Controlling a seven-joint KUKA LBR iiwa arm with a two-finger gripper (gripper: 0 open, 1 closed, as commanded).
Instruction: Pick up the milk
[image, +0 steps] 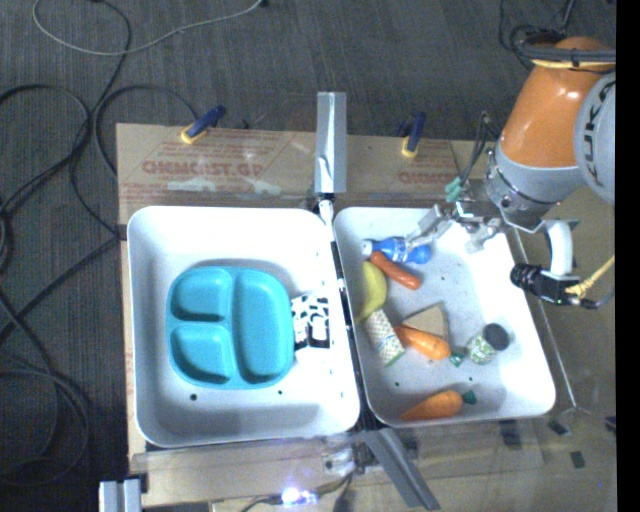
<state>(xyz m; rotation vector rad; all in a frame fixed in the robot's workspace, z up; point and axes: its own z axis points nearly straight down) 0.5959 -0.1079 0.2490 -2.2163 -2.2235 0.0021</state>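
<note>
1. My end effector (455, 218) hangs over the far part of the right bin (520, 375), close to a small blue object (402, 248) and a carrot (395, 272). From this slant I cannot tell whether it is released or clenched. I see nothing gripped in it.

2. The milk (312, 322) is in the other bin. It sits in the left bin (150, 400), just beside the right edge of the blue divided plate (230, 325) and close to the wall between the two bins. The step in hand, as I judge it, is the approach, with the whole crossing left to do.

3. To do it well, I should lift clear of the clutter in the right bin first. Then I should travel across the shared wall at height and only descend once I am squarely above the milk.

4. The milk is hemmed in, with the plate on one side and the bin wall near the other. I would line up my grip so it closes along the free direction, toward and away from the camera, rather than wedging between plate and wall.

5. I should come straight down. A glancing touch would likely push the carton under the plate's rim or against the wall.

6. The milk looks like a small boxy carton, white with black cow-like patches. I cannot tell whether it stands or lies. It looks light, and likely to slide if nudged.
</note>
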